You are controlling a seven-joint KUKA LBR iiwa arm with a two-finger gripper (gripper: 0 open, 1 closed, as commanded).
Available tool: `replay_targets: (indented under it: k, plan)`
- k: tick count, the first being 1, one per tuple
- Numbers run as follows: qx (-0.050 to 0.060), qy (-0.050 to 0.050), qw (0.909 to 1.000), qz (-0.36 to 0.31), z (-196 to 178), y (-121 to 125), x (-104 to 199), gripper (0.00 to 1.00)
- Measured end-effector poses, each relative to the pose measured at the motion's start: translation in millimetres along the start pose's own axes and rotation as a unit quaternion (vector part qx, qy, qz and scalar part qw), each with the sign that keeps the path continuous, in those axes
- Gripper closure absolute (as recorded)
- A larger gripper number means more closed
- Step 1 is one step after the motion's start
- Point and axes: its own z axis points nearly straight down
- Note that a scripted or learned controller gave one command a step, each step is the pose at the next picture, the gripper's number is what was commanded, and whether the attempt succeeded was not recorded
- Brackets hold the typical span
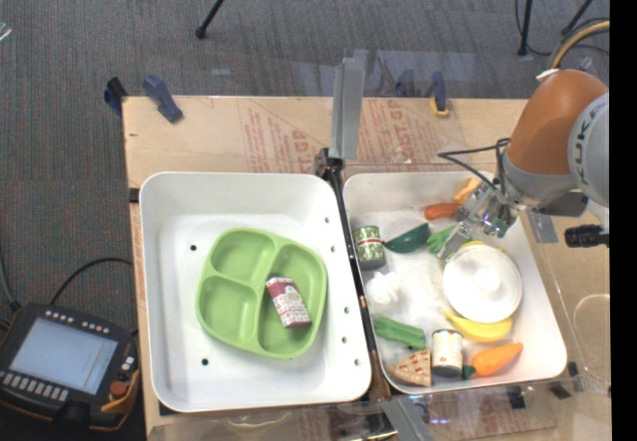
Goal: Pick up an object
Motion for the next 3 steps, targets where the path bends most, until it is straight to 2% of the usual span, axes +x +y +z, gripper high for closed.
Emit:
replay_targets:
  k: [1, 2, 3]
  plan:
    - [0.000, 0.000, 0.9994, 0.034, 1, 30, 34, 0.00]
    - [0.000, -0.001, 0.9995, 0.030, -9, 32, 34, 1.00]
    - [-0.002, -0.003, 0.9874, 0.158, -131, 73, 93, 1.00]
